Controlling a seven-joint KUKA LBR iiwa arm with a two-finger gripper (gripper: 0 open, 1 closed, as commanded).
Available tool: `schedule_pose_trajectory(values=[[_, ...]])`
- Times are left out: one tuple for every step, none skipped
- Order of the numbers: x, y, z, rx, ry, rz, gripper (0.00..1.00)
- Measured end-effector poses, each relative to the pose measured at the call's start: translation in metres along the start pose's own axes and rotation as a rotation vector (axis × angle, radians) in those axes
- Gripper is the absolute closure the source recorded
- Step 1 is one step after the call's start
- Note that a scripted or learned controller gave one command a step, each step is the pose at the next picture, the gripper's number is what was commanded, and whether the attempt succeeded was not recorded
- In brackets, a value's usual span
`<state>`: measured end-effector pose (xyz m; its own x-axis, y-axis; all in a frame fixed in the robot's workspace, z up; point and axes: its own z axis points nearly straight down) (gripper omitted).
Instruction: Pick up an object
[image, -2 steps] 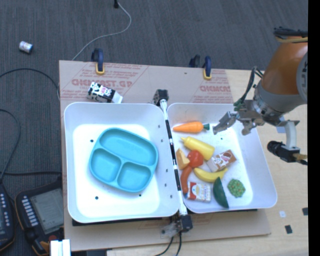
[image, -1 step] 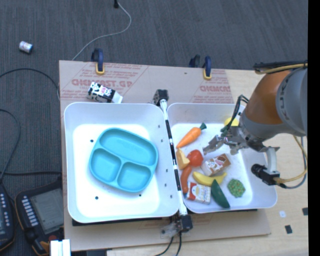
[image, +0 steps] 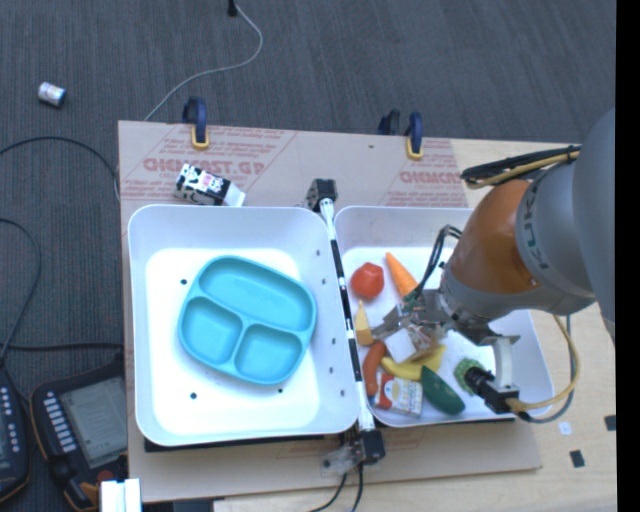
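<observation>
The hand (image: 412, 322) hangs low in the right bin (image: 540, 352), over a pile of toy food: tomato (image: 367, 281), carrot (image: 401, 273), banana (image: 404, 367), green pepper (image: 441, 390). Whether it grips anything, I cannot tell. A blue tray (image: 247, 319) lies in the left bin (image: 160, 400).

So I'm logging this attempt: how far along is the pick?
Done: the arm has reached into the right bin, and the end effector sits low over the toy food pile near the banana. In hand: nothing visibly held; I can't tell the grasp state. Left: securing and lifting an item. The tomato, carrot and blue divided plate lie untouched.
</observation>
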<state>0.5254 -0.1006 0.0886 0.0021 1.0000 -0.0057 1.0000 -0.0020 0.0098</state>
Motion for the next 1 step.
schedule_pose_trajectory(values=[[0.0000,0.0020,-0.0109,-0.004,0.000,0.000,1.00]])
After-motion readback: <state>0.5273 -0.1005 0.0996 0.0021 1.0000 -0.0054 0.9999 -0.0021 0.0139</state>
